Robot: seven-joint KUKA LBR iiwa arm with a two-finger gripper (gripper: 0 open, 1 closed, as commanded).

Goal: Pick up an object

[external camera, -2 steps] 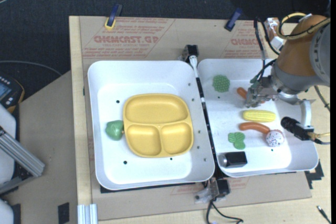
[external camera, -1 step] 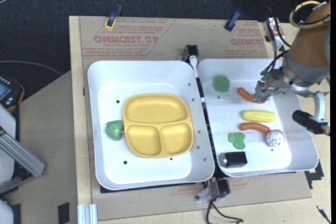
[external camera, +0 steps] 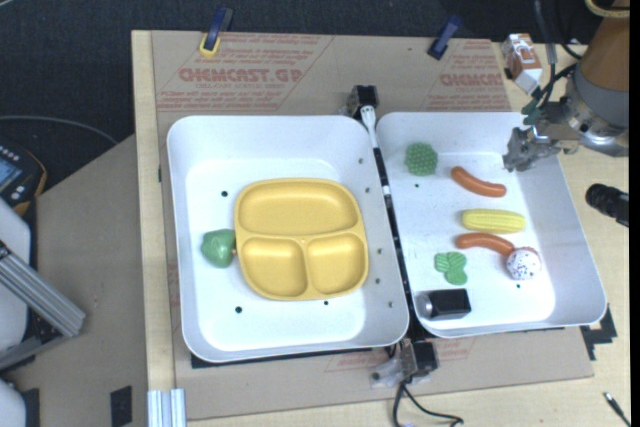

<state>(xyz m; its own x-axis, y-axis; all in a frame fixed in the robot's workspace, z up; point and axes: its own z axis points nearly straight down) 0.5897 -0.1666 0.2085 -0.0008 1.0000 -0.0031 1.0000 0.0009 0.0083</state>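
My gripper (external camera: 519, 159) hangs over the far right part of the right bin (external camera: 570, 215), just right of the upper sausage (external camera: 478, 181). Nothing shows between its fingers. Below it lie a yellow corn cob (external camera: 492, 220), a second sausage (external camera: 484, 242) and a white speckled ball (external camera: 522, 263). A round green broccoli piece (external camera: 421, 158) lies at the bin's far left. A green leafy piece (external camera: 451, 265) and a black block (external camera: 447, 303) lie near its front left.
The left bin (external camera: 200, 165) holds a yellow divided plate (external camera: 299, 237) with a green lump (external camera: 218, 247) beside its left edge. A black hinge strip (external camera: 382, 185) runs between the bins. Clamps hold the cardboard's far edge.
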